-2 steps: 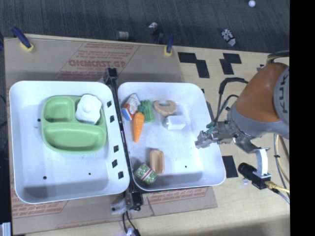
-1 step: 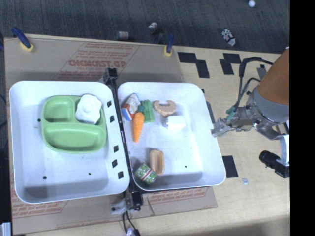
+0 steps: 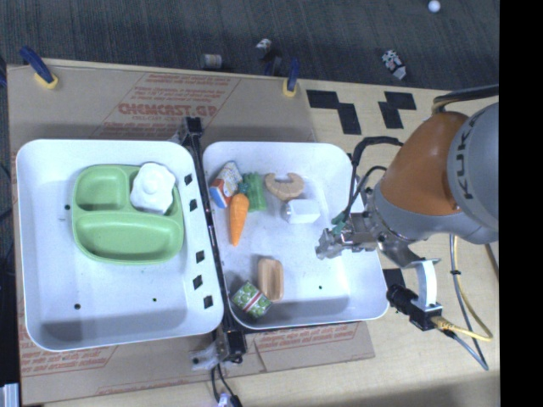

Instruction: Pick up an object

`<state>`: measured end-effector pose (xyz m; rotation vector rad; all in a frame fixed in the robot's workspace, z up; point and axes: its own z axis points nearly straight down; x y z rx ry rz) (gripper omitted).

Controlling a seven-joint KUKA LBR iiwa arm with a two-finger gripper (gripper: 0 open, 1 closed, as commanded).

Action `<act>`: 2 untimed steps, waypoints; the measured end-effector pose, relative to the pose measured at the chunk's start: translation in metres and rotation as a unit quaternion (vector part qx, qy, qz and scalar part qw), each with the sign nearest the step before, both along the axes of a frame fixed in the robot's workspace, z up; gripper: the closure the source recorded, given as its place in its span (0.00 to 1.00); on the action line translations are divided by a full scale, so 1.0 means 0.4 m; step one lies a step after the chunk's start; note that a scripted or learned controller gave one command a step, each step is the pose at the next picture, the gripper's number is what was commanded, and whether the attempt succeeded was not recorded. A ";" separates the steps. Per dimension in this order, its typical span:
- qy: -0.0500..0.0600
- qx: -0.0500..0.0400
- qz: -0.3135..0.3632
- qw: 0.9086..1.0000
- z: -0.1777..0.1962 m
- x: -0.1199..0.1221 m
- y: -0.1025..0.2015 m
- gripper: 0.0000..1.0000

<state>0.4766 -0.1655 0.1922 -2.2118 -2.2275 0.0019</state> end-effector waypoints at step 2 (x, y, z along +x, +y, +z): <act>-0.001 -0.001 -0.001 1.000 0.080 0.000 -0.109 1.00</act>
